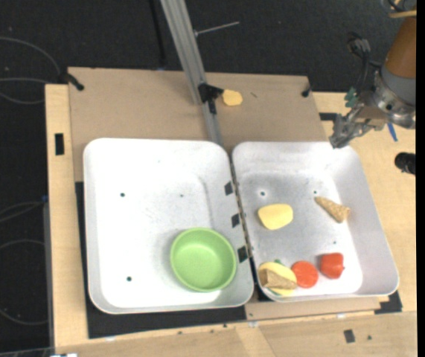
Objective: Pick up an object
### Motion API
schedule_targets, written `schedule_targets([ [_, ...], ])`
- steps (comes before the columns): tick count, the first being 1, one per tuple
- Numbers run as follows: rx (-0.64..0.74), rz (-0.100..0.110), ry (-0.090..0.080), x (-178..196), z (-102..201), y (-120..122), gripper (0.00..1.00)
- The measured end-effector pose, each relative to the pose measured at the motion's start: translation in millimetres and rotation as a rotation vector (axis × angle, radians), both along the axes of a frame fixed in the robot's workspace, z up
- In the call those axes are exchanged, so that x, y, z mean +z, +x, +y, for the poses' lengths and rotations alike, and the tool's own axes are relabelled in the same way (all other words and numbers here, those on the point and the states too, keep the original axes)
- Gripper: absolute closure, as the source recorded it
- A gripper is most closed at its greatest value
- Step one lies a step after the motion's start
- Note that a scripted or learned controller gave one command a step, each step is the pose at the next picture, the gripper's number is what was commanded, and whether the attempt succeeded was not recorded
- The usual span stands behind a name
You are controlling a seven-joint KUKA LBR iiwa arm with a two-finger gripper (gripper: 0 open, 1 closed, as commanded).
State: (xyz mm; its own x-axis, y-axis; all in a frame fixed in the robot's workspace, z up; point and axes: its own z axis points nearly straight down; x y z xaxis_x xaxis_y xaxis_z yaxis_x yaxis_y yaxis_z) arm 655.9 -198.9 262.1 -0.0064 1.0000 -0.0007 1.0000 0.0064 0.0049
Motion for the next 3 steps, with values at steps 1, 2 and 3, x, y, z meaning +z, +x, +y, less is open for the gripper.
schedule_targets([
  [1,0.001,0.004,0.001,-8,61,-4,1.00],
  [2,-0.001,0.005,0.001,-12,105,-15,1.00],
  [3,0.002,0.004,0.003,-5,165,-17,1.00],
])
